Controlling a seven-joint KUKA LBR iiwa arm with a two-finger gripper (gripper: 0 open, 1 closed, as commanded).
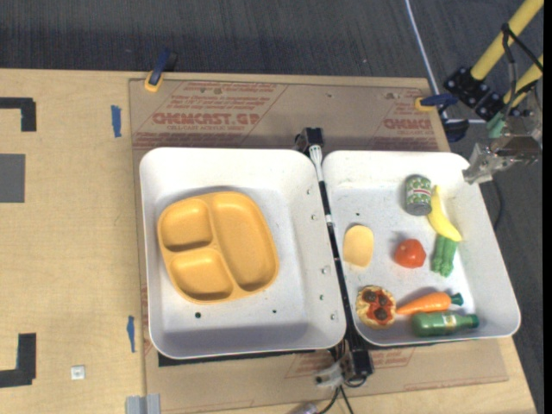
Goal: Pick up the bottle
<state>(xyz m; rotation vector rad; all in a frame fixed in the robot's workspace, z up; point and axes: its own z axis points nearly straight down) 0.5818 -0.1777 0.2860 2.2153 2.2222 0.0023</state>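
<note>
green bottle lying flat, cap right

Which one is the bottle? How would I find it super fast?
Look in the right white bin, down at its front edge. The small green bottle with a yellow label lies on its side, just below the orange carrot. It is the only capped, labelled thing there.

So there's just the one camera, mounted up above the bench and looking down at a bit of a slant. It sits far enough back to fit both shallow white plastic bins side by side, plus the tan cardboard sheet under them and a strip of dark grey floor along the top. The arm's side of the bench is on the right.
</note>
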